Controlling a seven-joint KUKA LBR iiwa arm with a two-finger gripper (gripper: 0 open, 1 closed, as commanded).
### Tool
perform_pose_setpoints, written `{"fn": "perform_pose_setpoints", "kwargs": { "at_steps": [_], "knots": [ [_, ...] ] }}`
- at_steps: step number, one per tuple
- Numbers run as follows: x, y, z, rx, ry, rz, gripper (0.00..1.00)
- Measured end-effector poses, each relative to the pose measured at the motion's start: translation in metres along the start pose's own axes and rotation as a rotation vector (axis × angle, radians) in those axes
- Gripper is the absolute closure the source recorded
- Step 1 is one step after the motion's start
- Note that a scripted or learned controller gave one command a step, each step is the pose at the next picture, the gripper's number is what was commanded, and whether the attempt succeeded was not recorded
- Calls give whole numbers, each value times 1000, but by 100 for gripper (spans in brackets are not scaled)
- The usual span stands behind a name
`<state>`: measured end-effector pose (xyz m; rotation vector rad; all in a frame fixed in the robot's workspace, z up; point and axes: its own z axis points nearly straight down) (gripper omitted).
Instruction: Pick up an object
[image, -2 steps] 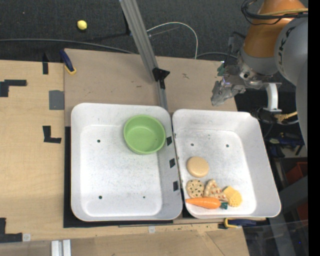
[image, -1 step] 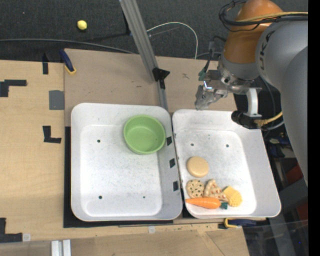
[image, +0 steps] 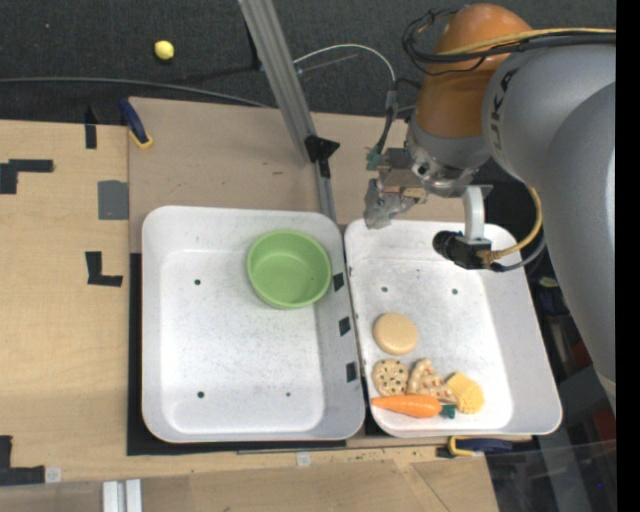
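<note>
though partly hidden, "kuka" on arm (image: 560, 110)

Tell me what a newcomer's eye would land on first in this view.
The big grey arm with its orange band fills the upper right, its gripper hanging at the right bin's far left corner. A round green plastic bowl sits alone in the left white bin. Toy foods, among them an orange carrot, cluster at the right white bin's near edge.

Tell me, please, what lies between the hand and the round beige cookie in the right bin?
In the camera view, only bare speckled white floor of the right bin lies between the hand and the round beige cookie.
</note>
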<state>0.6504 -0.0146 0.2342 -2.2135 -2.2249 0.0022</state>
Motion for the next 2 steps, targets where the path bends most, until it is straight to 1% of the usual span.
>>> {"fn": "perform_pose_setpoints", "kwargs": {
  "at_steps": [1,2],
  "knots": [
    [51,-18,10,1,0,-1,100],
    [109,-26,19,1,0,-2,100]
  ]
}}
